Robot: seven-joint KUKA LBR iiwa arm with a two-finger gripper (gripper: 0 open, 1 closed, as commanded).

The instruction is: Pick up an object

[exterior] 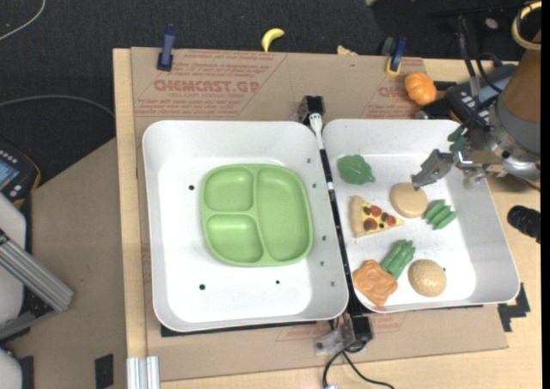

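Your hand [432,169] is hovering at the frame's right, fingers spread, gripping nothing, just above the tan cookie [408,200].

The left bin [163,207] offers bare white floor all round the green plate [256,213], widest at 6 and 9 o'clock. The right bin [490,233] is crowded: leaf [355,169] at 10 o'clock, pizza [372,216] just left of centre, a bun [408,200] with beans [440,215] beside it near centre, and carrot [385,270] and a second bun [426,277] close together at 6 o'clock. Open floor lies along its top wall at 12 o'clock and its right side at 3 to 4 o'clock. The end effector [434,168] hangs just above the first bun, the arm [516,134] blocking the 2 o'clock corner. On the bench [129,121], clamps [166,48] stand along the far edge.
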